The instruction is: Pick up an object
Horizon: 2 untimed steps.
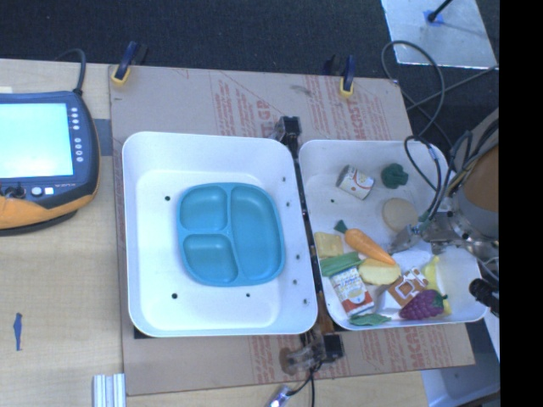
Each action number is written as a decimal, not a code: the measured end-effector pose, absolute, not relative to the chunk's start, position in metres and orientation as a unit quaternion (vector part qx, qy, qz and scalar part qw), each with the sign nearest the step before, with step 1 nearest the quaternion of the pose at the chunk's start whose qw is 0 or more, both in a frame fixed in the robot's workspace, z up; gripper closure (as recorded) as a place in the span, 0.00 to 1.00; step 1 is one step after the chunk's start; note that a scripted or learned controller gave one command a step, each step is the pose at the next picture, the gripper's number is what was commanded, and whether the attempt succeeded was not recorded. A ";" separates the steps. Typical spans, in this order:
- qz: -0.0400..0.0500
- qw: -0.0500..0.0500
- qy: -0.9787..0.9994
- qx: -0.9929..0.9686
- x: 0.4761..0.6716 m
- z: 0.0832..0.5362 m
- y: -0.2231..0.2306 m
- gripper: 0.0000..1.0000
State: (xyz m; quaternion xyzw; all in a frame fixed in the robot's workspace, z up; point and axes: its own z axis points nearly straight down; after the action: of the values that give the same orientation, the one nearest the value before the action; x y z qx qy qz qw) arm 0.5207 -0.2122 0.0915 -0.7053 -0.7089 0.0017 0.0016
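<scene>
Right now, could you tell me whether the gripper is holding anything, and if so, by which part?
It cannot be told. The gripper sits low over the right bin, near the carrot and the beige round piece, but nothing shows between its fingers.

A: Status of the arm (480,195)?
B: Cut off at the right edge. The end effector (424,234) is a blur of metal; finger position indeterminate.
A: The right bin (373,149)?
B: Its right rim lies under the arm. Labels on the small cartons (349,288) are too small to read.
</scene>
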 end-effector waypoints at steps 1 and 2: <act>0.000 0.001 -0.708 -0.706 0.597 0.092 -0.198 0.00; 0.000 0.001 -0.709 -0.705 0.655 0.092 -0.211 0.00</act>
State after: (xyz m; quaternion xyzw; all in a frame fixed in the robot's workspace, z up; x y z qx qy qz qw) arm 0.6551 -0.2112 0.0923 -0.7053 -0.7089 0.0005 0.0008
